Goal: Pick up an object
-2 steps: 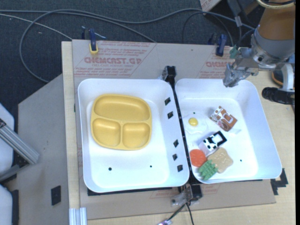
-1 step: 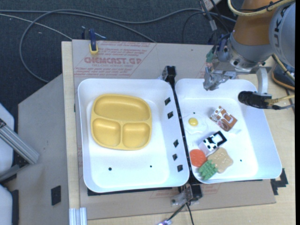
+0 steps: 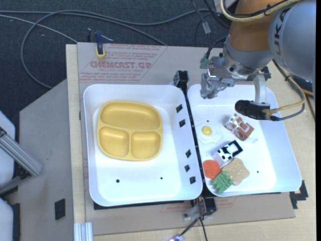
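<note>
Two white bins sit side by side: the left bin [image 3: 95, 174] holds one yellow three-part tray [image 3: 130, 129], and the right bin [image 3: 281, 154] holds six small toy foods. One arm [image 3: 261, 24] hangs its gripper [image 3: 210, 90] over the right bin's far left corner, apart from the foods; whether its jaws are spread cannot be told. The foods are one toast [image 3: 237, 171], one brown block [image 3: 241, 127], one black-and-white piece [image 3: 229, 151], one tomato [image 3: 211, 168], one green leaf [image 3: 220, 183] and one egg [image 3: 206, 131].

three-compartment plastic tray [image 3: 130, 130]: pale yellow
shallow plastic bins [image 3: 170, 174]: white
flat fried-egg toy [image 3: 206, 131]: white, yellow yolk
round tomato-slice toy [image 3: 211, 168]: red
cow-patterned block [image 3: 229, 151]: black-and-white patches
</note>
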Controlling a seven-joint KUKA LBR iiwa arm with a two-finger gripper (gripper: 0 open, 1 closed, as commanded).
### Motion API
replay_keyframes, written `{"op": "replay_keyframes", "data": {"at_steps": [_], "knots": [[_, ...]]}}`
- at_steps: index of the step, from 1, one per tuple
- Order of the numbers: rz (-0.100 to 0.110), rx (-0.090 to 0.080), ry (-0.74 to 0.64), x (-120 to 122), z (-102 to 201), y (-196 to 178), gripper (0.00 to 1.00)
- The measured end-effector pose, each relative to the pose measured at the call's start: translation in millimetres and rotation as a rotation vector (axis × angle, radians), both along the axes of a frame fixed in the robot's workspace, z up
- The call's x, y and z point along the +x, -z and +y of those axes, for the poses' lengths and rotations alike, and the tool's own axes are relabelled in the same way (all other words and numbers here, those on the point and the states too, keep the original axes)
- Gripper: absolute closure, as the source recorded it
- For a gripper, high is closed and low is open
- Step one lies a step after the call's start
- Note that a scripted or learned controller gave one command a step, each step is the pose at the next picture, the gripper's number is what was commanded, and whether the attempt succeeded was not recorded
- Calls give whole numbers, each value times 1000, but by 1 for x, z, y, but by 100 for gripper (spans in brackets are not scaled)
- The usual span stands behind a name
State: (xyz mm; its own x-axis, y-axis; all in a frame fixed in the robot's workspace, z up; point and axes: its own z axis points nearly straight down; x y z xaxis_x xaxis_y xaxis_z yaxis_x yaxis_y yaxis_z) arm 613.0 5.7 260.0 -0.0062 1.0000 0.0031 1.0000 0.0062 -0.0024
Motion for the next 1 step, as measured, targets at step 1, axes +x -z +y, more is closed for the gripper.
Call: {"op": "replay_keyframes", "data": {"at_steps": [1], "knots": [[-2,0,-1,-3,60,-1,100]]}}
